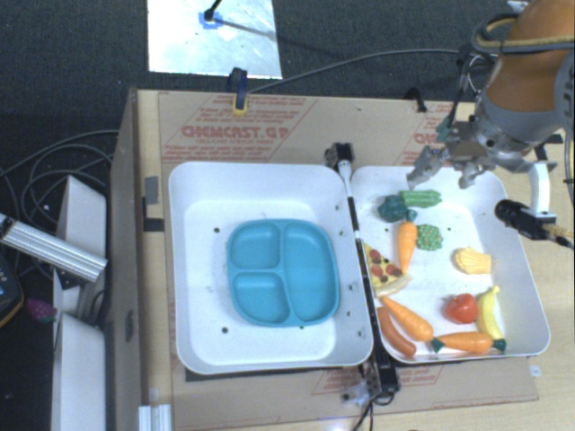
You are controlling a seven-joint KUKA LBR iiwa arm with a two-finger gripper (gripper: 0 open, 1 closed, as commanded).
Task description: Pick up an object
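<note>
Blue divided plate (283, 272) in the left bin (193, 241), toy foods right of it, open hand (445, 171) above a green cucumber (422, 198)

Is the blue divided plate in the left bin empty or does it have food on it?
Empty. The blue divided plate shows bare blue in all its compartments; the toy foods, such as the tomato, lie in the right bin.

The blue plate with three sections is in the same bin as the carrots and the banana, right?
Not quite. The camera view shows the blue plate alone in the left bin. The carrots, the banana and the other toy food lie in the right bin, where the gripper hovers over the far edge.
</note>
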